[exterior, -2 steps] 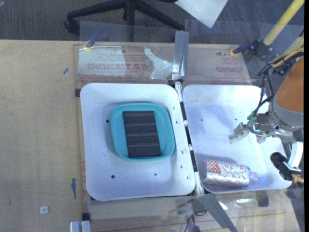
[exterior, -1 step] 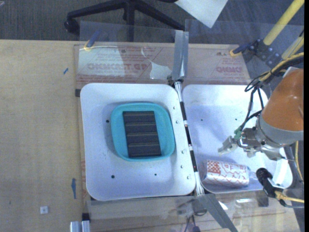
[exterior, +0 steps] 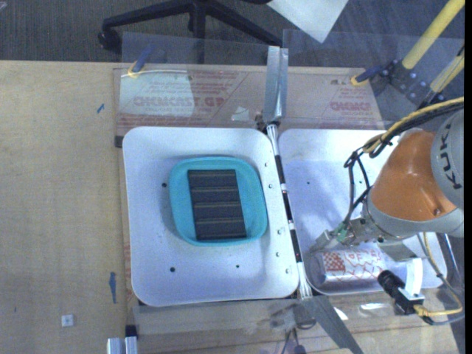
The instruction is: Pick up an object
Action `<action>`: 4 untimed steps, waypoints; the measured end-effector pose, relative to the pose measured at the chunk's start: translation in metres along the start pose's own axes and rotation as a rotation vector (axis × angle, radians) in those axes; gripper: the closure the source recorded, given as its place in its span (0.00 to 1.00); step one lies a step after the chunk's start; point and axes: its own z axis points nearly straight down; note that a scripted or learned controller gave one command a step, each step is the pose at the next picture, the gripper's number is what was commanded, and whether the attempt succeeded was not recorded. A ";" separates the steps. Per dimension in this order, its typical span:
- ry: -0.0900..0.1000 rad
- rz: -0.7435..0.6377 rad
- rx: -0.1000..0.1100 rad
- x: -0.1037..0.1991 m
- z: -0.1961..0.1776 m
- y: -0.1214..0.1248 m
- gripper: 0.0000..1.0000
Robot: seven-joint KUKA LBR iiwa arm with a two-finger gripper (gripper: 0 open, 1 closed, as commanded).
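A teal dish (exterior: 216, 198) holding a dark ribbed block (exterior: 216, 205) lies in the middle of the left bin (exterior: 147, 271). A silvery packet with a red pattern (exterior: 350, 265) lies near the front edge of the right bin (exterior: 317, 168). My gripper (exterior: 341, 236) reaches down into the right bin just above and behind the packet's left end. The orange band (exterior: 409, 179) and wrist hide much of the bin's right side. Whether the gripper touches the packet is unclear.
A metal divider (exterior: 284, 198) with bolts separates the two bins. Clear plastic walls and a cardboard sheet (exterior: 184, 102) stand behind the bins. Cables (exterior: 369, 153) loop off the wrist. An office chair base (exterior: 199, 13) sits on the floor beyond the bench.
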 end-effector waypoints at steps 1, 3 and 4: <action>0.000 0.078 0.005 -0.015 -0.048 -0.005 0.00; -0.001 0.102 0.004 -0.053 -0.039 -0.013 0.00; -0.001 0.192 0.001 -0.008 0.000 0.025 0.00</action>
